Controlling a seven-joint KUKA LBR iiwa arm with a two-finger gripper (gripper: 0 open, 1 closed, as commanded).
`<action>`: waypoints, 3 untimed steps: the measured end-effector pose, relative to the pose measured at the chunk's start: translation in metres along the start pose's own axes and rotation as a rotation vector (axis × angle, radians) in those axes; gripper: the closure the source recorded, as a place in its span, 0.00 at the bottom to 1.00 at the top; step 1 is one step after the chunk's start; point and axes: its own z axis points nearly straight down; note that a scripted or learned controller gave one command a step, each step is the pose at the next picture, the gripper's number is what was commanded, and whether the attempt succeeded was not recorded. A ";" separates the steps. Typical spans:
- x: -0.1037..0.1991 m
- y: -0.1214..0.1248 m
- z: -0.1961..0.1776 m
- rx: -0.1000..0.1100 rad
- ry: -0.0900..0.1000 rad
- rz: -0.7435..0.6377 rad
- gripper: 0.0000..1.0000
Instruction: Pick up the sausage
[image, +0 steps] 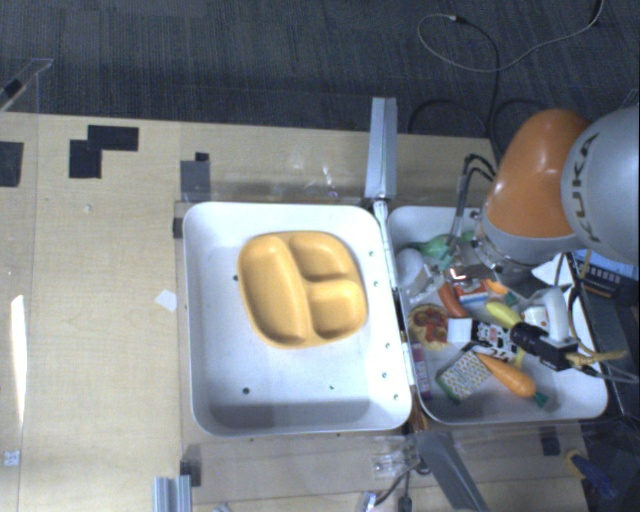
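The sausage (452, 298) is a short red-orange piece lying in the right bin (590, 400), near its left-middle among other toy foods. The grey arm with its orange band (535, 190) reaches in from the upper right. My gripper (464, 270) hangs just above and slightly right of the sausage's upper end, and the wrist hides part of it. Nothing shows as lifted off the pile.
The left bin (220, 390) holds a yellow divided tray (302, 287). Around the sausage lie a green item (436, 246), a red round piece (430, 323), a yellow banana (500, 313), a carrot (512, 379) and a grey mesh item (462, 374). Cables run along the right.
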 end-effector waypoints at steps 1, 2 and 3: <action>-0.058 0.008 0.081 -0.018 -0.006 -0.210 0.00; -0.100 0.041 0.084 -0.028 -0.008 -0.107 0.00; -0.084 0.056 0.084 -0.025 -0.016 -0.126 0.00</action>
